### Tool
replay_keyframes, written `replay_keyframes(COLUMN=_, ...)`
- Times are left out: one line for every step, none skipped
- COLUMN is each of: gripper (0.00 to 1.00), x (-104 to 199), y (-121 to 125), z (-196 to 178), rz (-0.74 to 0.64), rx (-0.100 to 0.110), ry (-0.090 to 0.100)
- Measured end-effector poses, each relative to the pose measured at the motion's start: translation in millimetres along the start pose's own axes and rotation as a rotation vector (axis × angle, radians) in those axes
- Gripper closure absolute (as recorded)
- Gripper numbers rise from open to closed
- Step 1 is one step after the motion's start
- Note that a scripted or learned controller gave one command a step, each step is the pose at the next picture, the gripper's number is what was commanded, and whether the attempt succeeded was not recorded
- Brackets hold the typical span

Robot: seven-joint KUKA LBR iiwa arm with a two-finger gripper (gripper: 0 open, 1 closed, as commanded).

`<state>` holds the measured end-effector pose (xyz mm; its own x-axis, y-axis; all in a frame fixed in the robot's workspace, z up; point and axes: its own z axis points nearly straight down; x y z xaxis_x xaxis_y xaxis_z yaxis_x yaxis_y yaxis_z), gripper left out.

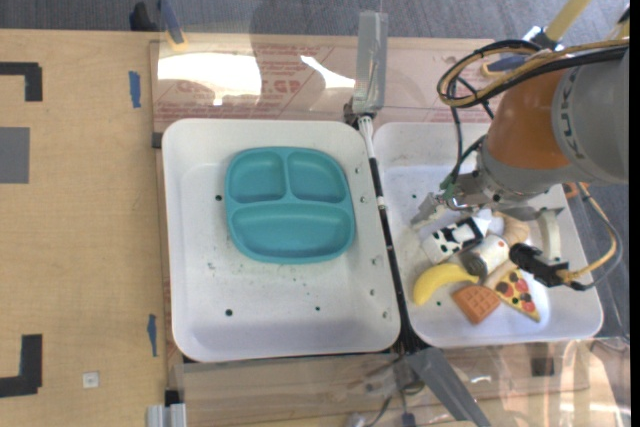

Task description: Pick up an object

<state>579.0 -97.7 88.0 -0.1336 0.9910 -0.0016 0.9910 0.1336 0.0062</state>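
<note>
Fingers (470, 215) low over right bin (420, 165) toys (480, 280).

Arm (590, 120) enters from right edge of view, grey housing uppermost, orange band (530, 130) directly beneath, above wrist. Wrist angled downward and toward view's left. Black and yellow cables loop around band and trail along right flank. Pincer (452, 207) sits low at wrist's lower left, grey metal parts projecting left. Finger spacing not discernible from this angle. Nothing visibly clamped. Arm body covers upper right portion of view.
</note>
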Motion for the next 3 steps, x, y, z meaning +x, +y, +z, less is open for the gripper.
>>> replay_keyframes(gripper=0.00, x=7.1, y=-37.3, z=-0.5, rz=0.009, rx=-0.001, ry=0.001)
replay_keyframes(gripper=1.00, x=6.7, y=-34.9, z=-12.6, rz=0.010, rx=-0.008, ry=-0.001)
replay_keyframes(gripper=1.00, x=10.3, y=-57.5, z=-1.9, rz=0.238, rx=-0.008, ry=0.001)
